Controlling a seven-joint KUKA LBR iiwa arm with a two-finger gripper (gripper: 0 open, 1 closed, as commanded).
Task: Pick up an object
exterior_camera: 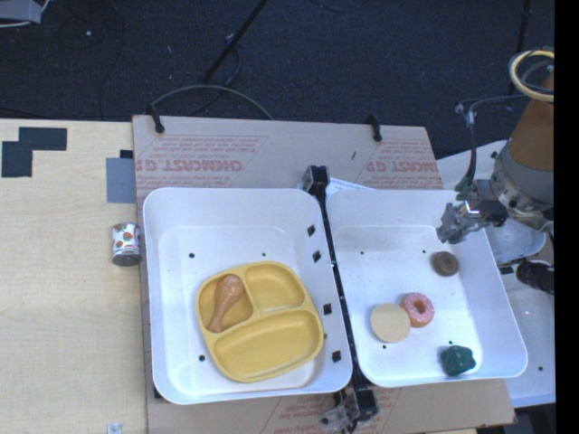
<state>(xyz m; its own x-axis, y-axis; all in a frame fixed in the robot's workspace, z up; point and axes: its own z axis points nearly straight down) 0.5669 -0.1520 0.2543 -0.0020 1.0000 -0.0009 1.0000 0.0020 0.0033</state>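
Gripper [455,222] over right bin's far edge, brown cookie [444,263] just below

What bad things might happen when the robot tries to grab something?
The gripper hangs above the small brown disc; it looks flat, so the grab might slip off. The pink donut touches the tan round cookie, so grabbing one may shove the other. The green thing sits near the right bin's wall.
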